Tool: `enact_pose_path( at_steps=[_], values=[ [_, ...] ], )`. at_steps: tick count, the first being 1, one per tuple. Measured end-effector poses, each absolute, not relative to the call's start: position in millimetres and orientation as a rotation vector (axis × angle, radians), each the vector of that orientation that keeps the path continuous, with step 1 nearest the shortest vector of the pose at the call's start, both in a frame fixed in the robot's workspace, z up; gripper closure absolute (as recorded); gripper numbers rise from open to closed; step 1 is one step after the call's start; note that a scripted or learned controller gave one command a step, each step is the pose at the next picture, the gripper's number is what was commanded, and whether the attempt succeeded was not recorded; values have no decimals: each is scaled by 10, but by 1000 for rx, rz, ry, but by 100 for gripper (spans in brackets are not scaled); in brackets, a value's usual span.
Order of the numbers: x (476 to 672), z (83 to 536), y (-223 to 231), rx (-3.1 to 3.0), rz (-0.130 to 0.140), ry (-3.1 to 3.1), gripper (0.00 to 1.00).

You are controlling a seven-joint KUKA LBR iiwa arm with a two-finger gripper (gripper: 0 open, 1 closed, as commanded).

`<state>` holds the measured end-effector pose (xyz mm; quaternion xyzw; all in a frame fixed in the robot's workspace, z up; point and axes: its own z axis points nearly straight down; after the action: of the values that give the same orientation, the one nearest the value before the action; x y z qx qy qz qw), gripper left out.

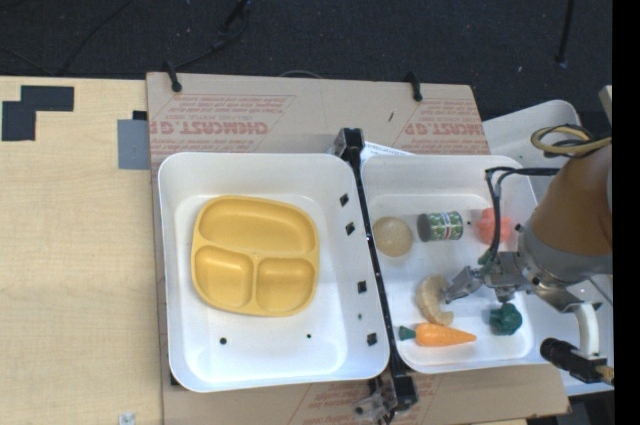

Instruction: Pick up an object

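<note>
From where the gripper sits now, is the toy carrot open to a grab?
Probably yes. The gripper hangs in the right bin just above the toy carrot, which lies exposed near the front wall. The beige piece beside it and the green toy could crowd the fingers.

One fixed overhead camera looks slantwise down on both bins (175, 203).

Right bin (440, 175) crowded: carrot (444, 336), teal toy (506, 318), small jar (440, 226) and round disc (392, 236) ring the pincer (468, 283). Open floor along its far wall. Left bin (250, 353): yellow divided plate (256, 254) occupies the centre, margins free.
</note>
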<state>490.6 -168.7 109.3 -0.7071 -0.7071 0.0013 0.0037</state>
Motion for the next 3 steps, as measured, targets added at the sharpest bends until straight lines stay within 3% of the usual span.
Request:
enact_pose_path(
  at_steps=[1,3],
  values=[
    [4908,1223,-1700,-2222,3,-2213,100],
    [4987,2355,-1727,-2221,-2,-2226,100]
  ],
)
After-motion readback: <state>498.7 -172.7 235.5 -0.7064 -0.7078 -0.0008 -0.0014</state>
